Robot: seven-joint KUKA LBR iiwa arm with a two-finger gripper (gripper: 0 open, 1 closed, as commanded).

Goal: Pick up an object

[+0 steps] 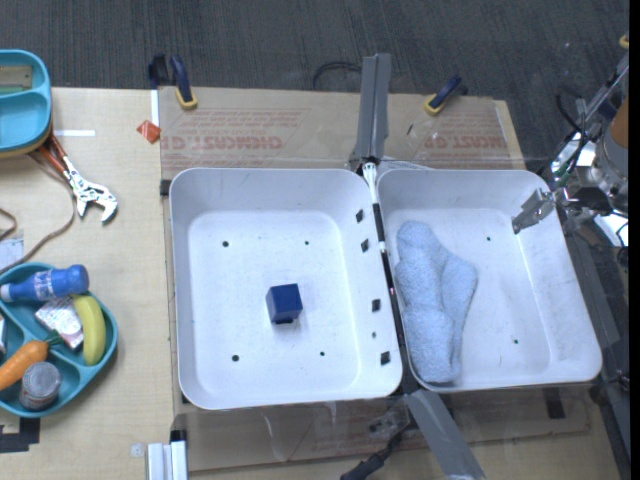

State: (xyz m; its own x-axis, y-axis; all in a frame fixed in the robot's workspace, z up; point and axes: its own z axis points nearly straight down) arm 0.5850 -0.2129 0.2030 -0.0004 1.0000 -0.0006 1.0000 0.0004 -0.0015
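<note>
Blue cube [285, 303] sitting alone near the middle of the left bin [200, 368], pale blue towel [433, 298] crumpled in the right bin [560, 358], claw [535, 211] over that bin's far right corner, grip state unclear

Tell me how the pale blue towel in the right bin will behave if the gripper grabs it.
The towel lies bunched and folded, so it is probably floppy and would drape from a pinch. Its fuzzy surface should grip well. It looks light, though a pinch may lift just one fold.

Faint red upside-down lettering, perhaps "CHEMCO", on cardboard sheet [270, 128] behind the bins
</note>
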